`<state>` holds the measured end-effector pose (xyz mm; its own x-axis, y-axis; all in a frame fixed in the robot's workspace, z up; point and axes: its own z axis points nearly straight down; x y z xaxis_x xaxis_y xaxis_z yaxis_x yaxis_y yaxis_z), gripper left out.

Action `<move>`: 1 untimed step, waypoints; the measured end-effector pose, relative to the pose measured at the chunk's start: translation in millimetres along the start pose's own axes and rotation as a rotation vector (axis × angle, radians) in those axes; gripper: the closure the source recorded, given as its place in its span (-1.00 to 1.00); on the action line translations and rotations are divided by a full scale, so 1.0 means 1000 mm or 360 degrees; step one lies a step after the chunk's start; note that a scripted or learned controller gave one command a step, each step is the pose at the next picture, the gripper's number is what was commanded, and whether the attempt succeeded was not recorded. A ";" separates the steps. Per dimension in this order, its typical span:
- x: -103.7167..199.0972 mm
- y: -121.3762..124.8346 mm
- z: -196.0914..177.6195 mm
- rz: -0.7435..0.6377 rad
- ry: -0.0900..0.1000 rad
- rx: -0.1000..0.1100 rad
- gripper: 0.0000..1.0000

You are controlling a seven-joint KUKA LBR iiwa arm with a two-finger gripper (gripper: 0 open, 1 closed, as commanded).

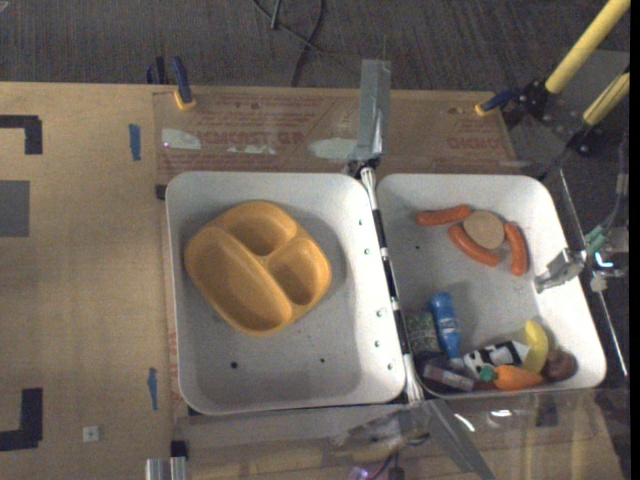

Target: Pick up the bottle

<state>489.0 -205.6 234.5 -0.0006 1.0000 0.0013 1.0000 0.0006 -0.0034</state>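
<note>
The bottle (445, 324) is small and blue with a lighter label. It lies on its side in the right bin (560, 213), near that bin's front left corner, with its long axis running roughly front to back. A dark green packet (421, 334) touches its left side. A black and white item (500, 353) lies just to its right.
Along the right bin's front wall lie a dark tube (447, 376), a carrot (516, 377), a yellow banana (537, 344) and a brown piece (558, 366). Orange sausages (474, 247) surround a tan bun (484, 230) at the back. The left bin (340, 368) holds a yellow divided plate (255, 265). A metal clamp (558, 268) grips the right rim.
</note>
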 end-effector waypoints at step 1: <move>0.000 0.000 0.000 0.0000 0.0000 0.0000 -1.00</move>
<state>489.0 -205.6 234.5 -0.0006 1.0000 0.0013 1.0000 0.0006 -0.0034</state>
